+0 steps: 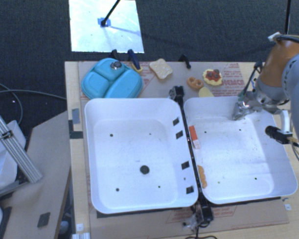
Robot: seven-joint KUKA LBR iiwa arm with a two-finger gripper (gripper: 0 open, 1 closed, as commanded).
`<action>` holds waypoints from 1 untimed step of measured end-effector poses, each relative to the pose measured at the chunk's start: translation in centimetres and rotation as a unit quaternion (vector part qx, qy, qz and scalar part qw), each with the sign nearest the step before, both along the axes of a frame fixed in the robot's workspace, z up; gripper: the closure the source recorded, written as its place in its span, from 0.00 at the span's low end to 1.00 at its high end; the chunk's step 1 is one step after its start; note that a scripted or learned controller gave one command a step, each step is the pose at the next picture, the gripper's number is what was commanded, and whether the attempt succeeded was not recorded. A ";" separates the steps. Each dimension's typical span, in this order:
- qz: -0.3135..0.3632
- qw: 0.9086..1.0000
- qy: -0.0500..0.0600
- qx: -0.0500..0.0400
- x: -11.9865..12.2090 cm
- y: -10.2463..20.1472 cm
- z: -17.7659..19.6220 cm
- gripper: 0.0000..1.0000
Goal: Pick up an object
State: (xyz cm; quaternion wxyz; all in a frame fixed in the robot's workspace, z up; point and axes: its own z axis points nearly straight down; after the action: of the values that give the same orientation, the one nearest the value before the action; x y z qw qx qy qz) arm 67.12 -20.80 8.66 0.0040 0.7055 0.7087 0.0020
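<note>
An orange food piece (202, 176) lies at the right bin's (284, 185) seven o'clock edge, a dark disc (144, 169) in the left bin (100, 192). The arm (284, 63) bends in from three o'clock, its end effector (241, 110) low over the right bin's twelve o'clock rim; whether it is parted cannot be told. Beyond the two bins on the tabletop (76, 129): one blue tray (112, 79), four toy foods

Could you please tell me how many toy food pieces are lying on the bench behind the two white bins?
4: a toast slice behind the left bin, then a pretzel, a small topped pizza and a yellow piece behind the right bin. The arm may hide others.
</note>
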 end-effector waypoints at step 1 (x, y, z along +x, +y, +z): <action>0.004 1.000 0.003 0.003 -0.1 11.8 -0.1 1.00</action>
State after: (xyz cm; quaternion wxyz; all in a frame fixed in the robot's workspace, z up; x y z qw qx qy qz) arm 66.98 -8.98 8.51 -0.0002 0.7028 0.7114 0.0019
